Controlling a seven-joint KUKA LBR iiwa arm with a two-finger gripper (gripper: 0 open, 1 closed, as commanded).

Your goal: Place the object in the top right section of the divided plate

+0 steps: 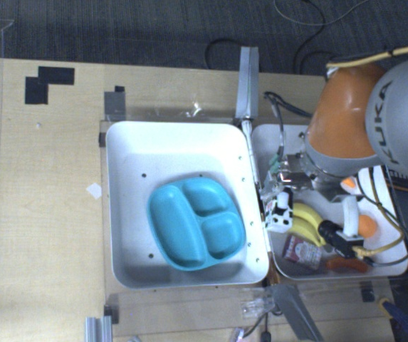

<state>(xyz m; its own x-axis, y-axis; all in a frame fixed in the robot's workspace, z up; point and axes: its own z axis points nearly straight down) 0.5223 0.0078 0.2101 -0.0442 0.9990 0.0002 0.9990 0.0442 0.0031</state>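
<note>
Two bins are sitting side by side. A black-and-white toy (pixel 280 214) is lying right under the claw (pixel 283 179), maybe for grabbing, though I cannot tell the claw's state. The blue plate (pixel 196 221) is waiting off to its left.

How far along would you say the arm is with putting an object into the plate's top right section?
Nothing looks placed: the blue divided plate in the left bin has bare sections. The arm is over the right bin, above the banana and black-and-white toy; its grip is hidden. Picking, carrying across and releasing remain.
</note>
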